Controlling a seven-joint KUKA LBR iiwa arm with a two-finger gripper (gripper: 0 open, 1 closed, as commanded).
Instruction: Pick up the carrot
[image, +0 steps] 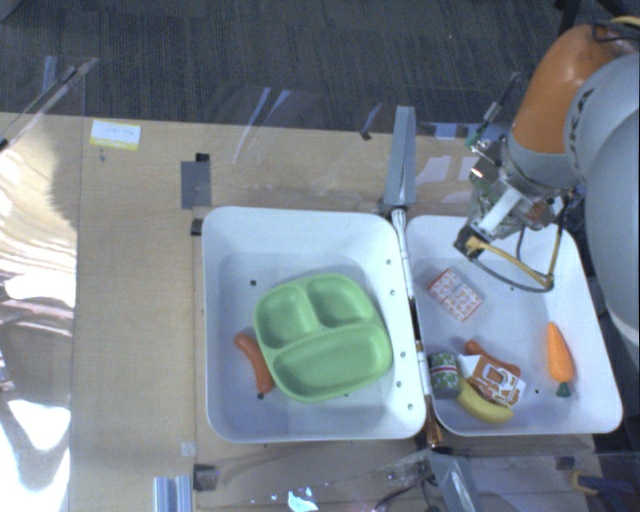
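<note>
The carrot (559, 354) lies loose at about four o'clock in the right bin (590, 300), near its right wall, stem end pointing down. The gripper (473, 243) hangs over that bin's eleven o'clock corner, well apart, carrying nothing; whether it is apart or together I cannot tell. The approach seems not yet begun.

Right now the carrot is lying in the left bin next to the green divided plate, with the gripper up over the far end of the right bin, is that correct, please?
Not quite: the camera view shows the carrot lying in the right bin, near its right wall, not beside the green divided plate. The gripper is indeed over the far end of the right bin.
</note>
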